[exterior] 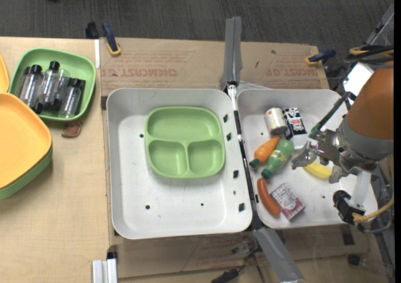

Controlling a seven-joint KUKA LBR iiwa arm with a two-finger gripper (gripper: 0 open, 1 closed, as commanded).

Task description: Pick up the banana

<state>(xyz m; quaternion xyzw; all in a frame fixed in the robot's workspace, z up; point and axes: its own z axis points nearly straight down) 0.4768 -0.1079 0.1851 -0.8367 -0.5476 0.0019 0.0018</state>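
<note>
Banana [318, 170] is small, plain yellow, lying in the right bin [326, 210] near the green bottle [277, 158]; hand [313, 158] sits right over it, can't tell its grip

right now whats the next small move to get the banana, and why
Probably a short drop straight down. The gripper sits at the left end of the banana in the right bin, partly covering it, and nothing shows the fruit held. The green bottle lies close on the left, so sideways travel looks risky.
</note>
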